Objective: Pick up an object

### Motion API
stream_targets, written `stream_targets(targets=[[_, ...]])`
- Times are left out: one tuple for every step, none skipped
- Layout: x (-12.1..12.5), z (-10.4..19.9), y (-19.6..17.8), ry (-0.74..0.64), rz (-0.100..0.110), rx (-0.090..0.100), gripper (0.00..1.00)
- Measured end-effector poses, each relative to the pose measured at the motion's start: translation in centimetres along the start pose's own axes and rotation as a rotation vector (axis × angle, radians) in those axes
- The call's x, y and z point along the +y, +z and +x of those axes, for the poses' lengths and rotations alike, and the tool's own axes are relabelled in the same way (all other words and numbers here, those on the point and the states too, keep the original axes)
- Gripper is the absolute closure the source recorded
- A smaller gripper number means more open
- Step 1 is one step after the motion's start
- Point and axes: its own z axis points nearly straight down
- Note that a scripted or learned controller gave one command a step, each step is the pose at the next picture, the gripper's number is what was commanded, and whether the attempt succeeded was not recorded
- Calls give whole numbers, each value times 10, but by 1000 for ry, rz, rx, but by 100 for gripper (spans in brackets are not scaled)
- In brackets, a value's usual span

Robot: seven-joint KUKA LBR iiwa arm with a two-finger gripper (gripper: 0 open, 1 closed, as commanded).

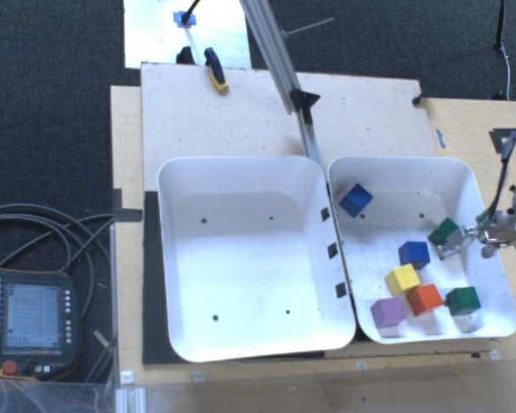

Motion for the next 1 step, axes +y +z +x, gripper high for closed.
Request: stream_targets(targets=[[-1, 5, 61, -1, 2, 1, 0]])
